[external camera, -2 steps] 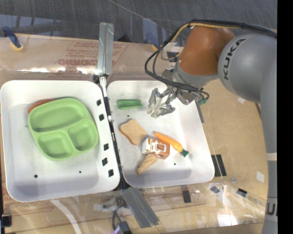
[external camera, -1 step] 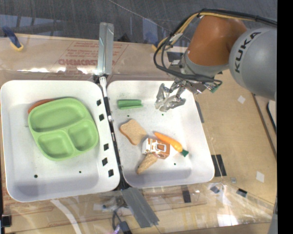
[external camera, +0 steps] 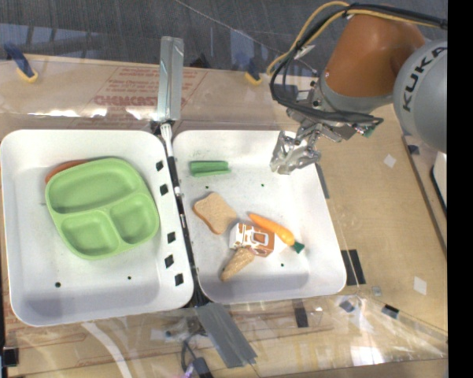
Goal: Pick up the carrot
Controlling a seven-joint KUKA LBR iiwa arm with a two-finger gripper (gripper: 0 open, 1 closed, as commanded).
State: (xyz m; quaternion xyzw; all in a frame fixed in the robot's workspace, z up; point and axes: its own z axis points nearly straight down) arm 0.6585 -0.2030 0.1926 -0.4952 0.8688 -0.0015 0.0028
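The carrot (external camera: 274, 229) is orange with a small green tip and lies slantwise in the right bin (external camera: 315, 270), towards its right side. My gripper (external camera: 292, 157) hangs over the upper right part of the same bin, well above and beyond the carrot, with nothing between its fingers. The fingers point down and look close together, though their gap is hard to read.
In the right bin also lie a green bean-like stick (external camera: 209, 166), a slice of bread (external camera: 214, 213), an orange-and-white packet (external camera: 254, 239) and a tan wedge (external camera: 237, 265). The left bin (external camera: 24, 290) holds a green divided plate (external camera: 102, 205) over something orange.
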